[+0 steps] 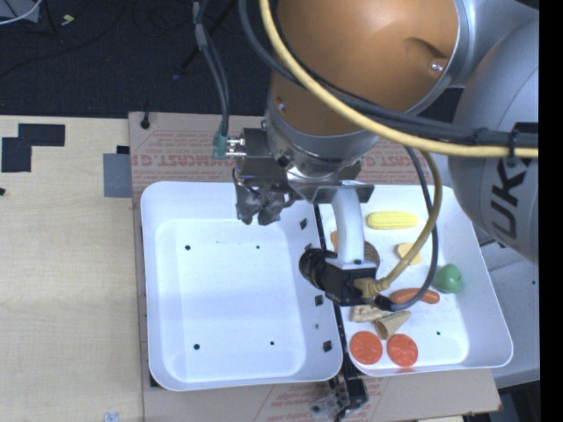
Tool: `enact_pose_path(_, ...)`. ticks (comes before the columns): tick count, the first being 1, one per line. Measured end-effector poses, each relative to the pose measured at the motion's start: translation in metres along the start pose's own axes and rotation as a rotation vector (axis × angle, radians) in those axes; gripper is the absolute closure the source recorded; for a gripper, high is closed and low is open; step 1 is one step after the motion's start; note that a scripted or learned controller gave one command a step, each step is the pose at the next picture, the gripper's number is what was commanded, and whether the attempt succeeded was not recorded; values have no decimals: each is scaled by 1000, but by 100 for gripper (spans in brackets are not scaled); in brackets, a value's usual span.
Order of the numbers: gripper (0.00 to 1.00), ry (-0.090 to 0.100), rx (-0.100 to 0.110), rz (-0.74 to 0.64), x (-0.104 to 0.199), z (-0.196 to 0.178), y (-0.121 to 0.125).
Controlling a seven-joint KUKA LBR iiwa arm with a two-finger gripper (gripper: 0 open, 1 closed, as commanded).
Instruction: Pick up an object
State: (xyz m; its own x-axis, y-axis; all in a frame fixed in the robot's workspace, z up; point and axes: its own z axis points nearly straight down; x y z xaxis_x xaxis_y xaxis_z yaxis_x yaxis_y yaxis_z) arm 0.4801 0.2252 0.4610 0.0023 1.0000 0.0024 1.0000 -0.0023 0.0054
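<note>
view: above bench (62, 262) | tilted down on both bins (220, 297) | close

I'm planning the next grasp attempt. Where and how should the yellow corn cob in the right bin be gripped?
Probably across its middle, from straight above: the corn cob lies flat, long axis running left to right in the view, with open space along both long sides.

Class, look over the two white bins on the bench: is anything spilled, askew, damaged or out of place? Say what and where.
Nothing stands out. The yellow corn cob, the green rounded piece, the two orange-red discs and the other small items all lie inside the white bin at the view's right, none over its rim.
</note>
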Motion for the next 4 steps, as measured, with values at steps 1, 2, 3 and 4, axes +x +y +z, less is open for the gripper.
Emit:
enact_pose_path(1, 100, 1, 0, -5, 16, -82, -4)
enact_pose_path(2, 100, -12, 25, -3, 18, 81, -7)
enact_pose_path(3, 100, 1, 0, -3, 18, -17, 4)
enact_pose_path(4, 100, -1, 3, -6, 8, -80, -4)
